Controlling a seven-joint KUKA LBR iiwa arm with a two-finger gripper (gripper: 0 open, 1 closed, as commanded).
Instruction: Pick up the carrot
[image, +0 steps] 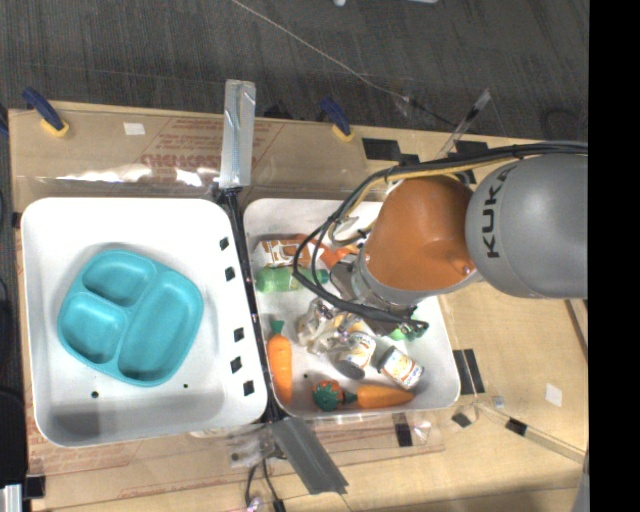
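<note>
Two carrots (281, 366) in right bin (440, 345), you see: one upright at its left wall, one along front wall; end effector (340, 325) state unreadable.

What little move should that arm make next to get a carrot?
Probably shift toward the bin's near-left corner: one carrot lies along the left wall, another carrot along the near wall, while the arm hangs over the clutter in the middle.

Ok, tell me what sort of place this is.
Probably a robotics lab bench: two white bins clamped side by side, a KUKA arm reaching in, and toy food such as a carrot for picking.
</note>
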